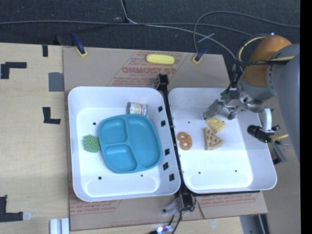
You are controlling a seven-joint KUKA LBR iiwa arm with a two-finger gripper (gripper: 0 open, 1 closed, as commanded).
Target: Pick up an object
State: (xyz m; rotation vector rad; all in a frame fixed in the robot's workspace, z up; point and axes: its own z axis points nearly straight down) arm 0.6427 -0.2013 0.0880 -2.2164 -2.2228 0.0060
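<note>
Robotics laboratory test cell, viewed from above. Two shallow white bins [78,130] set side by side on a printed cardboard sheet [141,72], fastened at its far edge by blue-and-yellow clamps [79,47] to a pale wooden bench [29,145] marked with black tape pieces [48,115]. Grey industrial arm [285,96] with orange band at right, trailed by loose cables [161,26] across dark carpet. Toy props as test objects: blue divided plate [129,143], small can [137,109], pretzel [184,140], yellow piece [160,59].
</note>
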